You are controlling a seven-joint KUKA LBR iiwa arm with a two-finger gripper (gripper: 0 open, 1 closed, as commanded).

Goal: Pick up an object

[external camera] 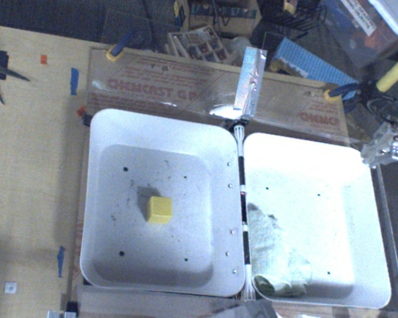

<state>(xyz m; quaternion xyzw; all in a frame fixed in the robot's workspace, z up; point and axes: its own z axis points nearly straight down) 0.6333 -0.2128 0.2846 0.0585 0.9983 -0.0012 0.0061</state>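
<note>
A small yellow block lies flat near the middle of the left bin, with a dark shadow just behind it. In the right bin a rolled, crumpled white and grey cloth-like object lies along the near left side. Its rolled end points at the bin's front left corner.
The two bins meet at a narrow ridge. A clear plastic sheet and an upright silver strip stand behind them. A metal fitting with cables sits at the right bin's far right corner. Bare wooden bench spreads to the left.
</note>
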